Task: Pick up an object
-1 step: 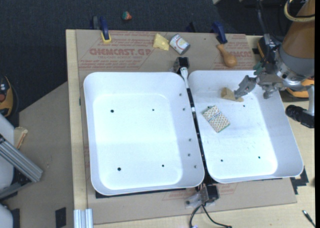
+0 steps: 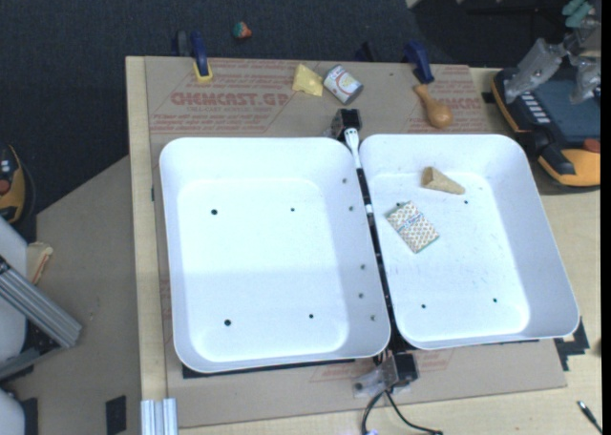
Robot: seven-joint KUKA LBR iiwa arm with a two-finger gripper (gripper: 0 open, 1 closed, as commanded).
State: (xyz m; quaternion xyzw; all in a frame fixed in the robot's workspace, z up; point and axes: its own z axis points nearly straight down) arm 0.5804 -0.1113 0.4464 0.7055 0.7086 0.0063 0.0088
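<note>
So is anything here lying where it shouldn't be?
Yes. A yellow wedge, a small box and a wooden piece lie on the board behind the bins, outside them. Only a tan wedge and a patterned packet sit in the right bin.

In the right bin [image 2: 535, 233] lie two small things, both in its far left part and near each other without touching. One is a tan wedge-shaped block [image 2: 442, 181], lying flat close to the far wall, its thin end pointing right. Just nearer and to its left lies a flat white packet [image 2: 412, 227] with a fine blue pattern, turned askew to the bin's walls.
</note>
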